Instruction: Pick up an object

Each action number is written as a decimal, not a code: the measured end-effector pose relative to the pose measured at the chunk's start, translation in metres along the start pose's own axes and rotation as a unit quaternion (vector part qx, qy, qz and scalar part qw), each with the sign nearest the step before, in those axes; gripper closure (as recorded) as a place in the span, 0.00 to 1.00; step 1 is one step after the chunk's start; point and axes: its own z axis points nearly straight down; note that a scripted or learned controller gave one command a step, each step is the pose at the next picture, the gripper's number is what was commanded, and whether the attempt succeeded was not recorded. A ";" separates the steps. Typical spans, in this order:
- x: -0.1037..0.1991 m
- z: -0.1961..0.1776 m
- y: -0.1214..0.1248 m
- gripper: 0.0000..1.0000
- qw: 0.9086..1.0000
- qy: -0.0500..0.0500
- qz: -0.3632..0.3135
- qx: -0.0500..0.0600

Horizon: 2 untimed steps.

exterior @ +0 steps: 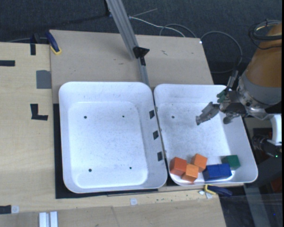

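Hovering with gripper (213, 113) apparently spread and empty above right bin (189, 100), judging small orange blocks (179, 165) light, stiff, graspable across flat sides.

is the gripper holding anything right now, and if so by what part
Nothing is held. The gripper hangs over the right bin with nothing between its fingers; the orange blocks, blue block and green block lie at the bin's near edge.

Robot arm (265, 74) with an orange band above a grey wrist; a dark metal two-finger gripper (213, 115), thin black cable running just behind the fingers.
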 end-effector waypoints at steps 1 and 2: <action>0.006 -0.015 0.023 0.00 1.000 0.000 -0.001 -0.001; -0.012 -0.002 0.078 0.00 1.000 -0.001 0.000 0.000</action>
